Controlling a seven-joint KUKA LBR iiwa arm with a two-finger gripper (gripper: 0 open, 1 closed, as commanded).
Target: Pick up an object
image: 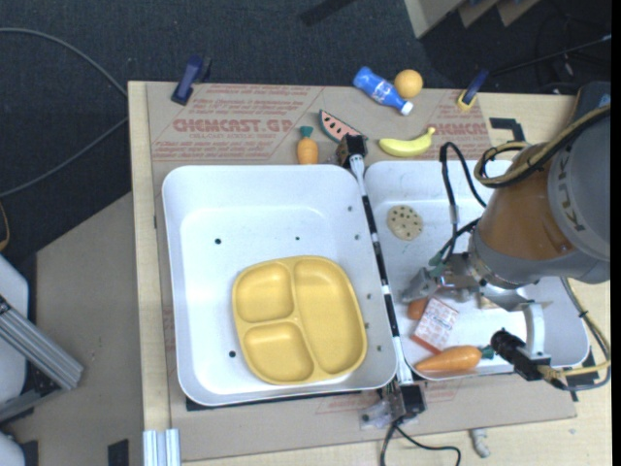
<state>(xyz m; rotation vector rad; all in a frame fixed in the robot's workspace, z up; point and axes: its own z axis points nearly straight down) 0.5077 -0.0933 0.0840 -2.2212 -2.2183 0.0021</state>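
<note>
Lining the brown bench (243, 124), two white bins (194, 212) sit above dark carpet (97, 17).

Right bin's pickable pieces.
You see a carrot (448, 360) lying flat beside a red-white packet (438, 322), and a cookie (405, 222) further back.

The bench (243, 115) bears two white bins (194, 221), a banana (406, 144), a bottle (380, 89) and a carrot (308, 149).

High fixed camera, slanted over bins (194, 202)
</note>
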